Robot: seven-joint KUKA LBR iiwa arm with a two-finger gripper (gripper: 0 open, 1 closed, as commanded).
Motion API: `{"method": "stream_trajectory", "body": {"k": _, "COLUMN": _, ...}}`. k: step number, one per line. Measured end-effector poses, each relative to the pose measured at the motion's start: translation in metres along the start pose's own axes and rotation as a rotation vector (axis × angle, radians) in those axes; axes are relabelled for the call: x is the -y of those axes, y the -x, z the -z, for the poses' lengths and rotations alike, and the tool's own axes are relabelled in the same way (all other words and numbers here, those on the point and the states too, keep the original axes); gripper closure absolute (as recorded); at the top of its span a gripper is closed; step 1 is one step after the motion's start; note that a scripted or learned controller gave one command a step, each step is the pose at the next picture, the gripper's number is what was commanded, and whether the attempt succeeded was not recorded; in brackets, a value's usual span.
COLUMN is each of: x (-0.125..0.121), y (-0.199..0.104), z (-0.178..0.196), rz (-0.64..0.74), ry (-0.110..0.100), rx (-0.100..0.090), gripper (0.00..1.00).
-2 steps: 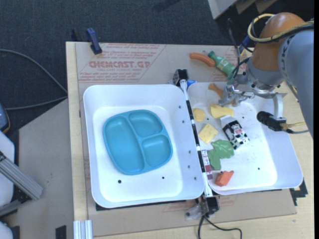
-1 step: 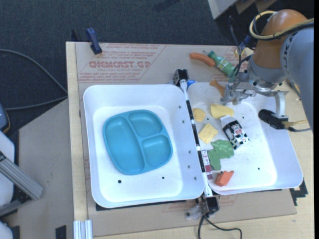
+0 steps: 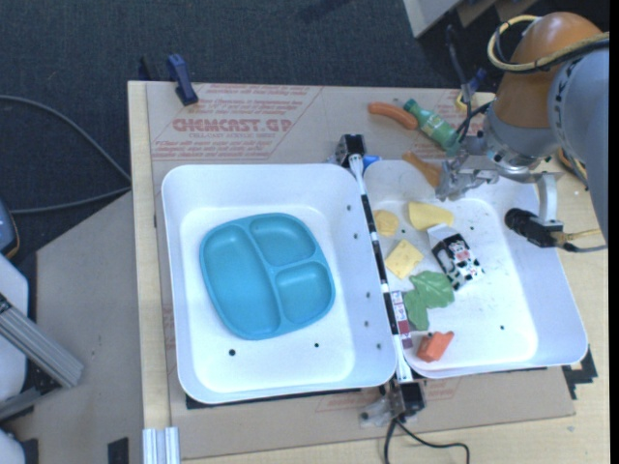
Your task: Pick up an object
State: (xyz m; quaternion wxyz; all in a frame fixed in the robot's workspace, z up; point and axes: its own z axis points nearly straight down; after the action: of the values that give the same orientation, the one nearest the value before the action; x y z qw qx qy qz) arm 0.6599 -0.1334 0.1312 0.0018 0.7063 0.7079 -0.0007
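The right bin (image 3: 542, 303) holds several small objects. A yellow wedge (image 3: 428, 215) lies near its back, with a yellow round piece (image 3: 386, 222) and a yellow square piece (image 3: 404, 258) close to the left wall. A black-and-white item (image 3: 456, 259) sits mid-bin. A green leafy piece (image 3: 428, 291) lies in front of it, and an orange-red piece (image 3: 435, 345) rests near the front edge. My gripper (image 3: 453, 184) hangs at the bin's back edge, just above and behind the yellow wedge. Nothing shows between its tips.
The left bin (image 3: 184, 201) bears a blue divided plate (image 3: 268, 274). Behind the right bin, on the bench, lie an orange carrot-like item (image 3: 392, 112) and a green bottle (image 3: 432, 126). A blue clamp (image 3: 181, 78) sits at the bench's back left. A black part (image 3: 530, 226) juts over the right bin.
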Motion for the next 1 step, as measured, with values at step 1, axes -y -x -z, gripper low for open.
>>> {"method": "stream_trajectory", "body": {"k": 1, "x": 0.0001, "y": 0.0, "z": -0.0002, "rz": 0.0, "ry": 0.0, "rx": 0.0, "gripper": 0.0}}
